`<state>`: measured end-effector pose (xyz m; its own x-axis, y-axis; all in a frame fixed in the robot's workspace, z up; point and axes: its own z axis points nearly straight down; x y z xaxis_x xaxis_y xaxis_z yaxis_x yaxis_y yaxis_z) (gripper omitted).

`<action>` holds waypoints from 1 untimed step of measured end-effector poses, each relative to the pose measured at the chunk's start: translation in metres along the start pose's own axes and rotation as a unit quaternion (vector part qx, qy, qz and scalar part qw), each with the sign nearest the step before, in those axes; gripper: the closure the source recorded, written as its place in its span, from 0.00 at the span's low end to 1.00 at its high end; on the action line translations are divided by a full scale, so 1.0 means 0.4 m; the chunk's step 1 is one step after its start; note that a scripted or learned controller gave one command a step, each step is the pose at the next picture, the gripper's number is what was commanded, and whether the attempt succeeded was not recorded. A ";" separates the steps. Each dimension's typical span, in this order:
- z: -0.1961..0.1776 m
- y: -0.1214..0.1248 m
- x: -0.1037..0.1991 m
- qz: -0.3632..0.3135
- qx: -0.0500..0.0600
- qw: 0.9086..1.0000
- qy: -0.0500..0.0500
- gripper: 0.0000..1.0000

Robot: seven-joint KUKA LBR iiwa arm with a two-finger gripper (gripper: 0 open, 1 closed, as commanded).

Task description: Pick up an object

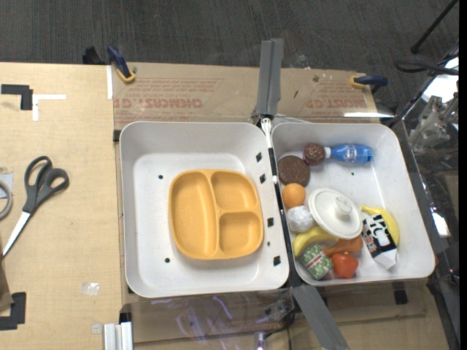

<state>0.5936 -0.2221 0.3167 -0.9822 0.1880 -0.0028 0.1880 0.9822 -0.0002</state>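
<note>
White lid (334,211) sits mid right bin (403,195), orange ball (293,195) at its 9 o'clock | stiff, light, slick: you'd grip its knob | pincer state: cannot tell

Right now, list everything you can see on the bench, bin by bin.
left bin: 1, white, left of the pair
divided plate: 1, yellow-orange, three compartments, middle of left bin
right bin: 1, white, touching the left one
water bottle: 1, clear with blue label, top of right bin
small chocolate cupcake: 1, brown, at bottle's left end
round cookie: 1, dark brown, upper left of right bin
orange: 1, orange, below cookie
white ball: 1, below orange
lid with knob: 1, white, bin centre
bananas: 2, yellow, one right of lid, one under it
tomato: 1, red, bottom edge
scissors: 1, black handles, bench far left
clamps: 2, blue, back edge
</note>
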 end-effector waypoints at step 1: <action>-0.112 0.008 -0.030 -0.250 0.000 0.968 -0.002 1.00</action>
<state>0.6059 -0.2213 0.3617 -0.9505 -0.3107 -0.0061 -0.3106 0.9505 -0.0021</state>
